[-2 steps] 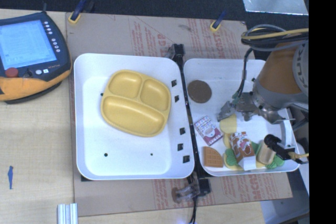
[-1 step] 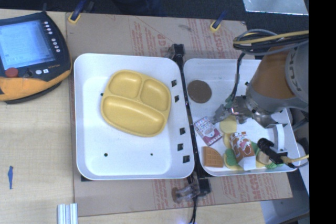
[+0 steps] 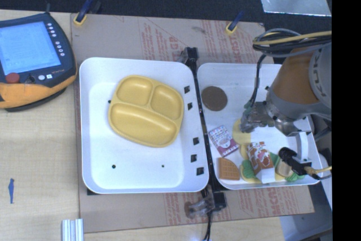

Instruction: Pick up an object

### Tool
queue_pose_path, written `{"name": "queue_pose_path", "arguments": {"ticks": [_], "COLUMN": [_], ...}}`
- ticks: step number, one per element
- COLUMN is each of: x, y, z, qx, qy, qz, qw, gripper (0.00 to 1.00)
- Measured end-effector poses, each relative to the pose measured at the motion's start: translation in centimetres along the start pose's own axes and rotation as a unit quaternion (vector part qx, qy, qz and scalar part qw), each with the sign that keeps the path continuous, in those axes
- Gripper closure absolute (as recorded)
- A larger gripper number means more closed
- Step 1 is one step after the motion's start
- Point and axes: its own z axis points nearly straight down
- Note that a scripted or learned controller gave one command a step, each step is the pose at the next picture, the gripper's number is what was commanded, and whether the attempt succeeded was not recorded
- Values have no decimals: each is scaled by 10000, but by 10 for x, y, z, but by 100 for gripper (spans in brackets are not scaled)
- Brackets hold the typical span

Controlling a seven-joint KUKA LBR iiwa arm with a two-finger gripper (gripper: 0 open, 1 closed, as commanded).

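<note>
In the right bin (image 3: 237, 73) lie several small objects: a brown disc (image 3: 214, 98), a pink-and-white packet (image 3: 222, 140), a waffle-like square (image 3: 228, 169), a red-and-white carton (image 3: 259, 157), a pale yellow piece (image 3: 242, 137) and green and yellow bits (image 3: 251, 171). My gripper (image 3: 251, 120) hangs low over the bin's middle, right above the pale yellow piece. The wrist hides its fingertips.
The left bin (image 3: 96, 138) holds a yellow compartment plate (image 3: 146, 110). A teach pendant (image 3: 31, 56) lies on the bench at far left. Black clips (image 3: 191, 56) join the bins along the middle. Cables (image 3: 282, 38) arc over the arm at right.
</note>
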Motion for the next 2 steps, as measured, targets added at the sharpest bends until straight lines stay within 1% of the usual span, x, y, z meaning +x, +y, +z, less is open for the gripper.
{"name": "queue_pose_path", "arguments": {"ticks": [1, 2], "x": [0, -1], "y": [0, 0], "z": [0, -10], "qx": [1, 6], "qy": [-2, -3], "qz": [-5, -8], "qw": [10000, 10000], "gripper": [0, 100]}}
